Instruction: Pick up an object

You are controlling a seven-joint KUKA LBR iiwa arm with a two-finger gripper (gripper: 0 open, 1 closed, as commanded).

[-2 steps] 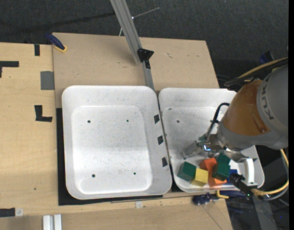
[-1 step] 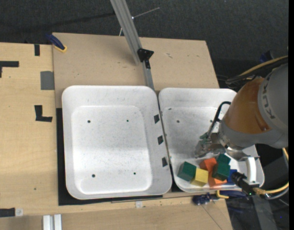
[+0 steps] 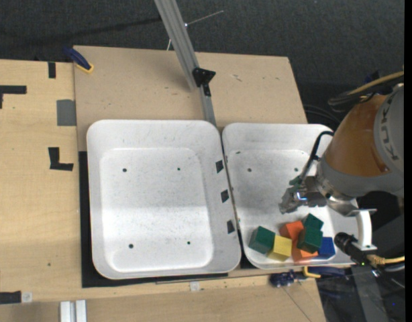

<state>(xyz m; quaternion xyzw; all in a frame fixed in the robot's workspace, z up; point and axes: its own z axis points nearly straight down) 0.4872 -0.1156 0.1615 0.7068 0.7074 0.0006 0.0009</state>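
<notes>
Figure. My end effector [image 3: 294, 200] hangs over the right bin [image 3: 260, 146], just above and to the left of a cluster of small blocks packed into that bin's near right corner. The cluster holds a green block [image 3: 262, 239], a yellow block [image 3: 282, 247], an orange block [image 3: 292, 229], a dark green block [image 3: 313, 231] and a blue block [image 3: 326, 247], several of them touching. I cannot tell how far the end effector is spread, and I see nothing held in it. The left bin [image 3: 156, 200] lies beside the right one on the bench [image 3: 31, 180].

To do this step well, I judge that the block at the cluster's edge, such as the green one, is the better target, since its outer faces look free. I should line up over a single block, descend straight, and close across two clear sides. The bin wall and crowded neighbours could spoil a grasp deeper in the corner.

Pose: my arm reaches in from the right, its orange band [image 3: 357, 139] above the wrist, which points down and leftward into the bin.
</notes>
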